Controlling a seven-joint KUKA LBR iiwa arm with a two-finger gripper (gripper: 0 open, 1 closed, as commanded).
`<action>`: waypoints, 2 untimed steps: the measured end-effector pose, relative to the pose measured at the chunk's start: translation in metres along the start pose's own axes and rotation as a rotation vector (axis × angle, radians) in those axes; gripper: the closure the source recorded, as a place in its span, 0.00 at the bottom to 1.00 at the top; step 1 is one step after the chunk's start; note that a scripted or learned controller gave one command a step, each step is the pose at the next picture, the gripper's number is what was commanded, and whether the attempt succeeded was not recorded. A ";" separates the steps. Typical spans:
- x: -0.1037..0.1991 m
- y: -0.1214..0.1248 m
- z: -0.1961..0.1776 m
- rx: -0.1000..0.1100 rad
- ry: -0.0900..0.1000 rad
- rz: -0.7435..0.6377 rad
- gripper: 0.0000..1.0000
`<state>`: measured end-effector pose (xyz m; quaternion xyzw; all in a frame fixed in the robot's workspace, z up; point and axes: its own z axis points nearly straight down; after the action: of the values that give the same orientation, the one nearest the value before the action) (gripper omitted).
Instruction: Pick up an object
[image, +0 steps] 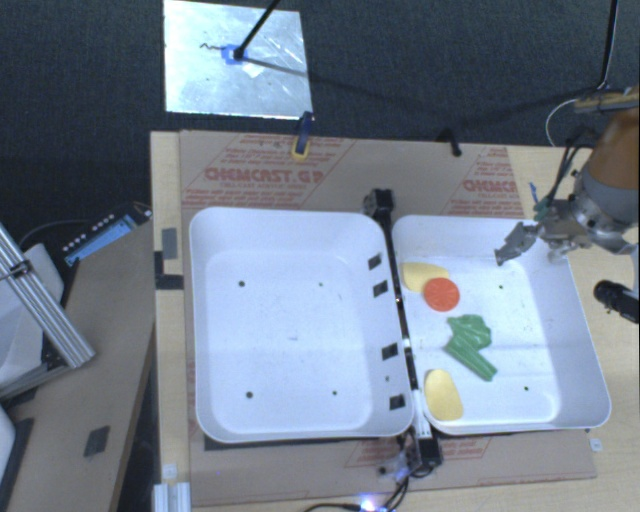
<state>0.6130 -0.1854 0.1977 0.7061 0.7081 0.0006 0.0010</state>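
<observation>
- Two shallow white bins are seen side by side on a bench covered with brown cardboard printed in red lettering: a left bin (290, 330) and a right bin (520, 380).
- Four objects are counted, all in the right bin, all in its left half.
- One pale yellow oval piece (423, 273) lies near the bin's upper left, touching or just overlapping one round orange-red piece (442, 294) set at its lower right.
- One green leafy-shaped toy (469, 345) lies below the orange-red piece, stretched on a slant toward the lower right.
- One second yellow oval piece (443, 394) lies near the lower left corner, apart from the green toy.
- One grey arm with an orange band (612, 160) is seen reaching in from the right.
- One gripper (515, 245) is seen over the upper right part of the right bin, well apart from all four objects; nothing is seen between its fingers, and whether they are spread or closed cannot be told.
- One silvery square sheet (237, 58) lies on the dark floor beyond the bench.
</observation>
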 end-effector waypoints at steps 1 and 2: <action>0.081 0.014 0.101 0.007 0.005 -0.008 0.00; 0.063 -0.041 0.115 0.007 0.001 0.003 0.00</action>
<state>0.5717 -0.1230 0.0830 0.7072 0.7070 -0.0013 -0.0019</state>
